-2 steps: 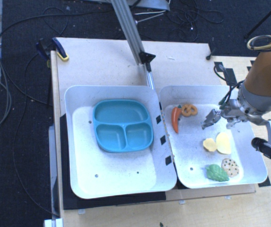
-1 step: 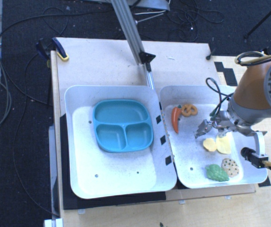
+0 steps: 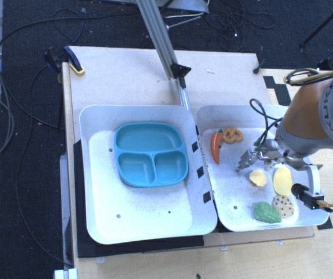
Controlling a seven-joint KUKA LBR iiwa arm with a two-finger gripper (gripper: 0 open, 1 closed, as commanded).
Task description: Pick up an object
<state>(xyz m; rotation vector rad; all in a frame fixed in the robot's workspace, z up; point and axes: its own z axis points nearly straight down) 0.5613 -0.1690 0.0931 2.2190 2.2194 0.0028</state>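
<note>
The gripper (image 3: 246,160) sits low in the right bin (image 3: 212,185), its metal fingertips (image 3: 241,164) pointing left and down onto bare white floor just left of a small yellow food piece (image 3: 258,178); whether the fingers are spread or closed cannot be made out, and nothing is visible between them. The right bin holds six toy foods: one red-orange carrot (image 3: 215,146) and one brown pretzel (image 3: 232,135) at the far side, the small yellow piece and one larger yellow oval (image 3: 282,180) in the middle, one green leafy piece (image 3: 267,212) and one speckled cookie (image 3: 283,206) at the near edge. The left bin (image 3: 96,214) holds one thing, a blue divided tray (image 3: 151,153) with three compartments. The two bins lie side by side on a pale bench (image 3: 125,74), with a slanted metal pole (image 3: 157,31) rising at the far side. Dark floor with loose black cables (image 3: 27,97) surrounds the bench.
</note>
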